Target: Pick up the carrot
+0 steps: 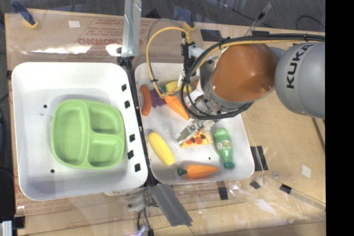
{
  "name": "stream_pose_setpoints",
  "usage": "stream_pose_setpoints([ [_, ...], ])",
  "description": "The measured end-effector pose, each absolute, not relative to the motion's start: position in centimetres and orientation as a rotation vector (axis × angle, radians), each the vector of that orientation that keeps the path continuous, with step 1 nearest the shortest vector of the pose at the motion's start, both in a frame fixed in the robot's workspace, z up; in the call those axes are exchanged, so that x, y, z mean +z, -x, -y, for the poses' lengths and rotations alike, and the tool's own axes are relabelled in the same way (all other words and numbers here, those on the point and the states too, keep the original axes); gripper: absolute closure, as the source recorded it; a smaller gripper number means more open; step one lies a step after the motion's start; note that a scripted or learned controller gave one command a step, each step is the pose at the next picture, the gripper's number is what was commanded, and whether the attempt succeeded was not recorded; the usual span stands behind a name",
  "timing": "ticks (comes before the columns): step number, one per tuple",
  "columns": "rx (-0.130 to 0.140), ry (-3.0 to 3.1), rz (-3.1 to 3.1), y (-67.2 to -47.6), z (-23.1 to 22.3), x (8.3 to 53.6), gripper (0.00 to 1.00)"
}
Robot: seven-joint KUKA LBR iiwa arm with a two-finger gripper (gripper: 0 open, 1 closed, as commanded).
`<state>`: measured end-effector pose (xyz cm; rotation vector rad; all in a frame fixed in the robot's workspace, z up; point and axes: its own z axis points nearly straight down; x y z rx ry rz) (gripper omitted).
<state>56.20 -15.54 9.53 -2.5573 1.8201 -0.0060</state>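
An orange carrot [200,171] with a green stem end lies flat along the front wall of the right bin [241,163]. A second orange, carrot-like cone [177,107] lies tilted in the middle of that bin, partly under the arm. My gripper [188,131] hangs low over the bin's middle, just below that cone and right above a pizza slice [197,140]. It stands well apart from the front carrot. The wrist with its orange band [243,72] hides the bin's back right part.
The right bin also holds a yellow corn cob [161,148], a green bottle [223,147], a brown sausage [145,99], a purple piece [157,100] and a yellow piece [172,86]. In the left bin [33,77] lies a green divided plate [87,134]. Cables loop above the wrist.
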Motion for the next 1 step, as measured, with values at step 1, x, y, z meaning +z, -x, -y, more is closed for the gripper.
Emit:
stream_pose_setpoints([
  [1, -0.001, 2.621, -1.734, -56.78, 11.52, 9.48, 0.0],
])
